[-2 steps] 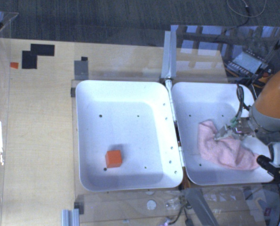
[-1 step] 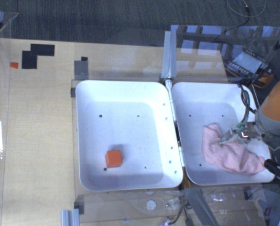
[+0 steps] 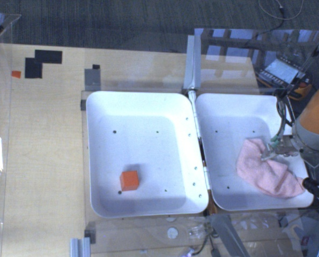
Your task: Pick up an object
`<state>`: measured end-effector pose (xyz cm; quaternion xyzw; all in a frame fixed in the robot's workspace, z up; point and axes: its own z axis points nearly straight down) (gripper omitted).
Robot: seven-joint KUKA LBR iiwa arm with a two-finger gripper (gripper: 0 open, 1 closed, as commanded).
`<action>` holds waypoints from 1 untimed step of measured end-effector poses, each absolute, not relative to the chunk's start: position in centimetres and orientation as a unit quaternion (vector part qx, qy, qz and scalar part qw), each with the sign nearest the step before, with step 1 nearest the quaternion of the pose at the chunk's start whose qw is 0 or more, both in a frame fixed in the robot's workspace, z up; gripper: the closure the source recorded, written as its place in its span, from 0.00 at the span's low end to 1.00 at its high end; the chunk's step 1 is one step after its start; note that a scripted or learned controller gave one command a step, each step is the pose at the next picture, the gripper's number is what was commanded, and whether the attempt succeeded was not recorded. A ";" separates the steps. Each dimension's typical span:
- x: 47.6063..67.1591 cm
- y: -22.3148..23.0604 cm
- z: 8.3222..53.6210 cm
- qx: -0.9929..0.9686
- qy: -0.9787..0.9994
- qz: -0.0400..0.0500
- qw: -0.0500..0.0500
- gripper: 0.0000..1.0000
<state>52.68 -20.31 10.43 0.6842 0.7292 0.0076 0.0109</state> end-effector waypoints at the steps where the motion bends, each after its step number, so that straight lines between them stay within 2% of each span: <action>1: 58.8 -10.4 16.3 0.725 0.689 0.003 0.003 1.00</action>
